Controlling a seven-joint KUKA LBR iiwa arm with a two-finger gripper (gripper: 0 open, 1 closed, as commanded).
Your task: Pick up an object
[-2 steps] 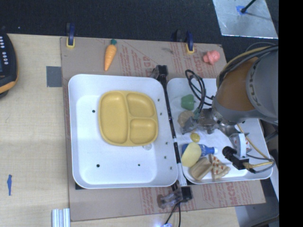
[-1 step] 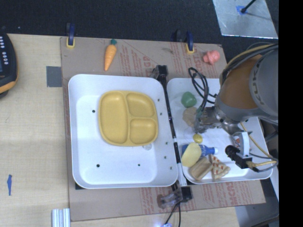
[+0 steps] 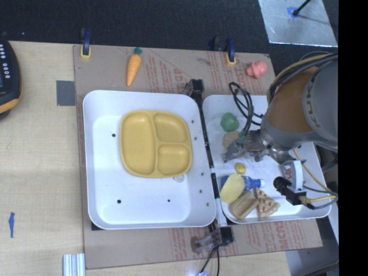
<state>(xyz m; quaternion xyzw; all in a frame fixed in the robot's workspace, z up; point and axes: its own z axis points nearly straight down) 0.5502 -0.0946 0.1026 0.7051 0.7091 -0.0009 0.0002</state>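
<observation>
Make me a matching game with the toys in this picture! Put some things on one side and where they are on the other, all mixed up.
Things:
1. toy carrot
2. yellow divided plate
3. green toy
4. pink toy

Places:
A. inside the right bin
B. on the cardboard above the left bin
C. inside the left bin
D. on the cardboard above the right bin

Pairs: 1-B, 2-C, 3-A, 4-D
</observation>
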